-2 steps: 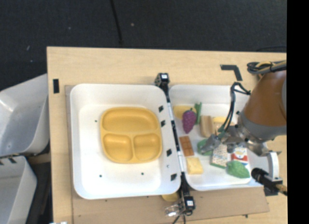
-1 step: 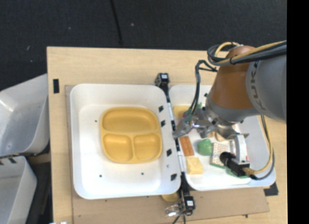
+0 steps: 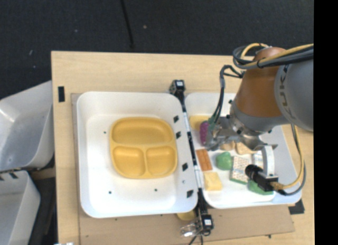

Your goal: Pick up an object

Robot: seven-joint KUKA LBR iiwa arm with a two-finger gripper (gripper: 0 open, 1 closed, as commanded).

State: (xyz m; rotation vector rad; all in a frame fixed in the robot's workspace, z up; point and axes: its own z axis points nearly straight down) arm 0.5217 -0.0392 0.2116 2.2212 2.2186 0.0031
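My gripper (image 3: pixel 217 137) hangs low over the left part of the right bin (image 3: pixel 282 199), under the grey and orange wrist. Right beside it on the left lies a purple object (image 3: pixel 203 130), with a yellow piece (image 3: pixel 197 121) just behind that. A green rounded object (image 3: pixel 224 160) sits just in front of the gripper. Tan pieces (image 3: pixel 231 145) lie partly hidden under the wrist. Nothing can be seen held in the gripper.
The right bin also holds an orange-brown block (image 3: pixel 203 160), a pale yellow block (image 3: pixel 213 181), a speckled flat box (image 3: pixel 240 169) and a green thing (image 3: pixel 257 187) at the front. A yellow divided tray (image 3: pixel 143 147) lies in the left bin (image 3: pixel 95 186).
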